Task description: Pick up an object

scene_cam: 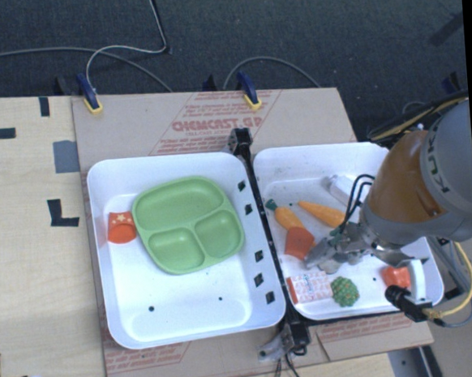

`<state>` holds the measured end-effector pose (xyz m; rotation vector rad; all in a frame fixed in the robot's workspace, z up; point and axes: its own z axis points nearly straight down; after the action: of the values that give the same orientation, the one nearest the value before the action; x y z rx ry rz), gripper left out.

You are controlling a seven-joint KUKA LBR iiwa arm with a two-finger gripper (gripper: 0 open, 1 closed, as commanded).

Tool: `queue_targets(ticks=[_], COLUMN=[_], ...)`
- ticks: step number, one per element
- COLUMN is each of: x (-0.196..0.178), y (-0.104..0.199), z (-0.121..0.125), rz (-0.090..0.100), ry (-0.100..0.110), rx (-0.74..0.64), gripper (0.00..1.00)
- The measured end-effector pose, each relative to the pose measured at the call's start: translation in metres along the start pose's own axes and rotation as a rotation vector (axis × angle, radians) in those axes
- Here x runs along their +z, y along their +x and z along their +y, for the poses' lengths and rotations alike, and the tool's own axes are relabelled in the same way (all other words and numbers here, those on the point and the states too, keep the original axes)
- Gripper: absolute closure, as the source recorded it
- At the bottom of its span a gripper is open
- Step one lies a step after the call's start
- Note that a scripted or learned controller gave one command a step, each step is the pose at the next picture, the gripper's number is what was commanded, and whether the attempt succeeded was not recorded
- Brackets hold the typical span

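End effector [326,254] low in right bin [299,161], just beside orange-red cup [298,242]; jaw state: cannot tell. Green toy [344,290] just below, carrots [322,212] above. Centre over cup, descend straight, verify grip pre-lift.

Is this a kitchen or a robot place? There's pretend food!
Probably a robot testing lab, not a kitchen. A grey robot arm with an orange band reaches into two shallow white plastic bins clamped on a cardboard sheet, and the orange toy carrot is only plastic.
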<state>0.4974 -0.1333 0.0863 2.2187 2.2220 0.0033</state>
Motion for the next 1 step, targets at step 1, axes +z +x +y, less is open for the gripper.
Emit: queue_targets(ticks=[1], x=[0.0001], y=[0.039], z=[0.0574], rz=[-0.002], ry=[-0.004], rx=[-0.001], gripper=[0.0])
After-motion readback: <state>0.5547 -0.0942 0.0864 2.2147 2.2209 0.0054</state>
